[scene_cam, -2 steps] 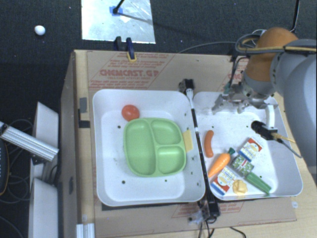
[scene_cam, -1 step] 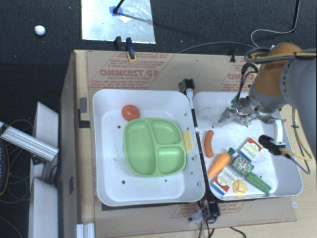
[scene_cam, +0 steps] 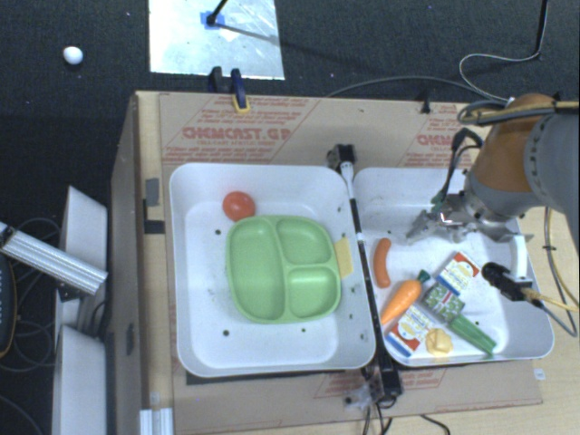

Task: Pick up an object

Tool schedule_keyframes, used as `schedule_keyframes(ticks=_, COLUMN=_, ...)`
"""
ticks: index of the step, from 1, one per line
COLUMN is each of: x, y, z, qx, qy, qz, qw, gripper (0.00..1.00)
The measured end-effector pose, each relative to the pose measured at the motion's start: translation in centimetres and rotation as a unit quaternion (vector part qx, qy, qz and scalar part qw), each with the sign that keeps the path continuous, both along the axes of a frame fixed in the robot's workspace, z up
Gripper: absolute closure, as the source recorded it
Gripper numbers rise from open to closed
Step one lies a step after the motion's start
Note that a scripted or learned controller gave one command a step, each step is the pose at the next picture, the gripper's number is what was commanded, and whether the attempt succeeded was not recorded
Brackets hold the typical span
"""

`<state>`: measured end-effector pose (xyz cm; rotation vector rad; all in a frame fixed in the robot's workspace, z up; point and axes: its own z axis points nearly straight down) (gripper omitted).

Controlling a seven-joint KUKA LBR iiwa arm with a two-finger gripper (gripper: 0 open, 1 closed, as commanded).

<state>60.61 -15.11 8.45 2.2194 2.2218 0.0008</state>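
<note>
**No object lifted yet; gripper low over the right bin's far end**

The left bin [scene_cam: 195,243] held a green divided plate [scene_cam: 281,268] near its middle, with a small red-orange ball [scene_cam: 238,205], perhaps a toy tomato, just beyond the plate's far-left corner. A small yellow piece [scene_cam: 344,257] lay against the plate's right edge, close to the divider between the bins. Nothing in that bin was being reached for.

In the right bin [scene_cam: 399,193], an orange-red sausage shape [scene_cam: 382,261] lay alone near the left wall. Nearer the viewer sat a cluster: a carrot [scene_cam: 401,301], a white carton [scene_cam: 450,282], a flat packet [scene_cam: 412,328] with a pale yellow lump [scene_cam: 439,341] beside it, and a green vegetable [scene_cam: 471,332] running toward the near-right corner. All of them rested on the bin floor.

The gripper [scene_cam: 442,217] hung at the far end of the right bin, over bare white floor, apart from the sausage and well short of the cluster. Its metal parts were too small and glinting to read, so whether it was spread or closed could not be told; nothing showed in its grasp. By that evidence the pick was still to be done: choosing a target, closing on it and raising it all remained.
</note>
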Motion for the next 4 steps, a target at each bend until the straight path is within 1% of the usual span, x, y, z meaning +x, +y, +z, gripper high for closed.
schedule_keyframes(ticks=1, x=6.4, y=4.6, z=0.1, qx=0.0005, qy=-0.001, qz=0.002, qw=1.0000, gripper=0.00)
schedule_keyframes(ticks=2, x=-1.6, y=3.2, z=0.0, qx=-0.0001, qy=0.000, qz=0.000, qw=1.0000, gripper=0.00)
schedule_keyframes(ticks=3, x=5.0, y=4.2, z=0.1, qx=0.0002, qy=-0.001, qz=0.002, qw=1.0000, gripper=0.00)
schedule_keyframes(ticks=4, x=6.3, y=-5.4, z=0.1, qx=0.0006, qy=0.001, qz=0.001, qw=1.0000, gripper=0.00)
